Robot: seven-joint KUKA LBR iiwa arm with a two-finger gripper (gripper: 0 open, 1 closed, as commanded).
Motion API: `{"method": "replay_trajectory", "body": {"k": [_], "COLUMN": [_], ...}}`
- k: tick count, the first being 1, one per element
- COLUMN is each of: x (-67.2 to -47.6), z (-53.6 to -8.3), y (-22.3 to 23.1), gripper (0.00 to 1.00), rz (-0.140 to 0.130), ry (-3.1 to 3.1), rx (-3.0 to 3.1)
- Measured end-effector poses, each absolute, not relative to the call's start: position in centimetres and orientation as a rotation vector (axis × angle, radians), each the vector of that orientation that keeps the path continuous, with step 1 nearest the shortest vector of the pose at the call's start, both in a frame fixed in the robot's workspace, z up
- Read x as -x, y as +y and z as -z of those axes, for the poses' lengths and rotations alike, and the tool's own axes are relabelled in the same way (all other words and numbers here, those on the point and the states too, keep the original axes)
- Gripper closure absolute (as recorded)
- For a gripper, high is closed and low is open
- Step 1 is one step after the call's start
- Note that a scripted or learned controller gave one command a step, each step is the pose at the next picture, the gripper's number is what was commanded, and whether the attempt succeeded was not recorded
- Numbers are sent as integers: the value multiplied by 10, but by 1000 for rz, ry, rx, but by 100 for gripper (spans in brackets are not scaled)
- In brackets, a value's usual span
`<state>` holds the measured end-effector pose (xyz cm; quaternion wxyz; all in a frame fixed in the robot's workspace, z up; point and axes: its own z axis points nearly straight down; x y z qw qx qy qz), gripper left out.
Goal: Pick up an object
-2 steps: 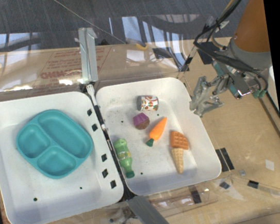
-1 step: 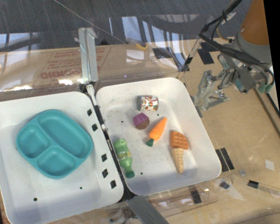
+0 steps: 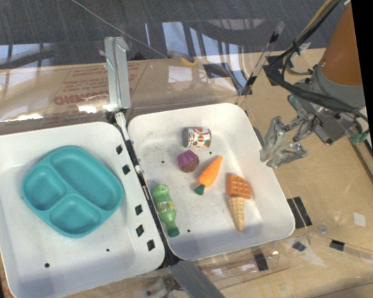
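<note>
The right bin point(image 3: 254, 135) holds a small can point(image 3: 197, 136), a purple toy point(image 3: 188, 160), an orange carrot point(image 3: 209, 173), a waffle ice-cream cone point(image 3: 239, 199) and a green bottle point(image 3: 164, 209). My gripper point(image 3: 281, 144) hangs just outside the right bin's right rim, level with the carrot, with its fingers apart and nothing between them.
The left bin point(image 3: 16, 260) holds a teal divided plate point(image 3: 72, 190). A metal post point(image 3: 116, 65) stands behind the divider between the bins. Cables run along the arm at the right. Bare wooden bench point(image 3: 334, 206) lies right of the bins.
</note>
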<state>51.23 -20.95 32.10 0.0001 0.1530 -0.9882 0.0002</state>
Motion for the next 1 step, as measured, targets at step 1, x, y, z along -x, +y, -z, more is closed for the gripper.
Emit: {"method": "replay_trajectory", "body": {"k": [1], "x": [-587], "z": [-410], "y": [-210], "gripper": [100], "rz": [-6], "ry": [-3147], "rx": [-89]}}
